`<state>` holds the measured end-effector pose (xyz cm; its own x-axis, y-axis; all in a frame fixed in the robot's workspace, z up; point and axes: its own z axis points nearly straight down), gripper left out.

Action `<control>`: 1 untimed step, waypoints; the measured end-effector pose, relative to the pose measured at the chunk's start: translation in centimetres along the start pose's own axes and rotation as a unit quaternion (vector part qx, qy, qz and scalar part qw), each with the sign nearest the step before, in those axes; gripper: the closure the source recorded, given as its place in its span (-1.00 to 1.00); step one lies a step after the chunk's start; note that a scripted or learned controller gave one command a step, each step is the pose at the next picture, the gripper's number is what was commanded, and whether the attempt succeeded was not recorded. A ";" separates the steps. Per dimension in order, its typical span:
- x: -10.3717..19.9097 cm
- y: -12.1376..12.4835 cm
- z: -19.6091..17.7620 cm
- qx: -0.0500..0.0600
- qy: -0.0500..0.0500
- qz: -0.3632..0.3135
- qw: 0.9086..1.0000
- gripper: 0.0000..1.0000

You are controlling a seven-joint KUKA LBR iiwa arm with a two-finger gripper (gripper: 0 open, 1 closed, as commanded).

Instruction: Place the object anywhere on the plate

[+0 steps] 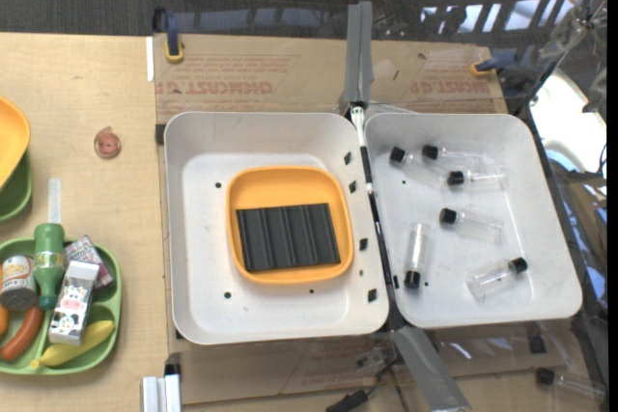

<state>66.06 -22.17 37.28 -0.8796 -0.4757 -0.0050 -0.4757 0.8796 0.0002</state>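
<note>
Camera view. I take the yellow plate (288, 185) as my reference: it lies flat in the middle of the left bin (193, 236), and a dark grey ribbed pad (290, 237) covers its centre. Nothing else rests on the plate.

To the right of the plate, across the seam between the bins, the right bin (552, 236) holds six clear vials (414, 256) with black caps, all lying on their sides and scattered apart. The one closest to the plate lies just past the seam, level with the plate's lower half. Three more lie farther right, above the plate's top edge level. The last two lie right of the first one.

Behind the plate, brown cardboard (251, 72) shows under both bins. Well to the left of the plate, on the desk (87, 207), are a green tray of toy food (97, 343) and a small pink disc (107, 144).

I cannot tell the state of the jaws.
</note>
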 end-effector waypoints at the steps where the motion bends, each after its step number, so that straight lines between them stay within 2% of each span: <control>1: 0.0 0.0 -2.1 -0.001 0.000 -0.147 0.989 -1.00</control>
<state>66.06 -22.16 39.34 -0.7033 -0.7109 -0.0052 -0.7109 0.7033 -0.0003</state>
